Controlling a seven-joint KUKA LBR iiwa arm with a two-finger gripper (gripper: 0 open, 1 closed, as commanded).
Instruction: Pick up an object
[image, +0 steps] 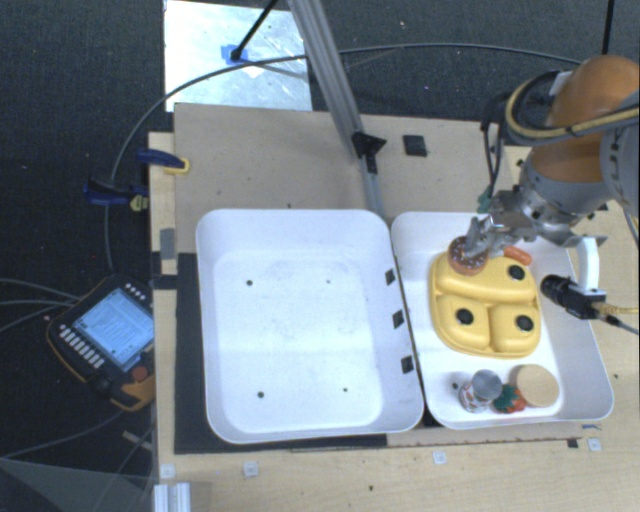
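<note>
The arm (585, 120) has a rounded orange band above a grey metal wrist. Black cables loop around the orange part and run down its side. A white bracket and a black cylinder stick out below the wrist. The hand (478, 240) is grey metal.

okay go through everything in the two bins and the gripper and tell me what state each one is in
gripper: low over the yellow toy's top left corner.
yellow toy: flat in the right bin.
right bin: holds the toy and small items.
round tan disc: flat by the front wall.
left bin: upright, beside the right bin.
</note>
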